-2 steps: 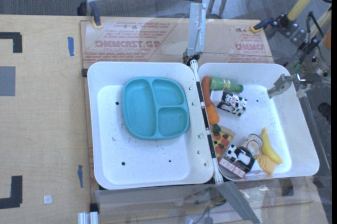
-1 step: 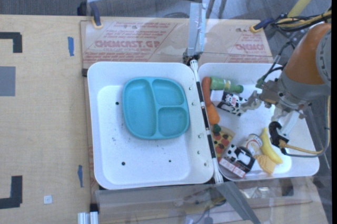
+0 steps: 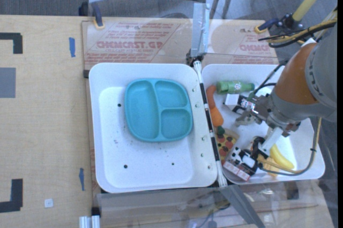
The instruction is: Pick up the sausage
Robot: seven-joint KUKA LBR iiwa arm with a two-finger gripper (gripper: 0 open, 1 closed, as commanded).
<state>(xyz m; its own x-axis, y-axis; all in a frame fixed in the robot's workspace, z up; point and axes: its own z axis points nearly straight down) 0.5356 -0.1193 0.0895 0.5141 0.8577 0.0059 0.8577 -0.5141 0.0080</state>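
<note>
I am holding my grey two-finger gripper (image 3: 247, 113) low over the middle of the right shallow white bin (image 3: 241, 69), near a green plastic bottle (image 3: 234, 86). I cannot tell whether it is open or closed, or whether it is touching anything. The long reddish-orange sausage (image 3: 212, 99) is lying along that bin's left wall, apart from my gripper. My arm is covering much of the bin's right side, and a yellow banana (image 3: 281, 157) is peeking out below it. The small black-and-white pieces (image 3: 241, 157) nearby are hard to make out.
</note>
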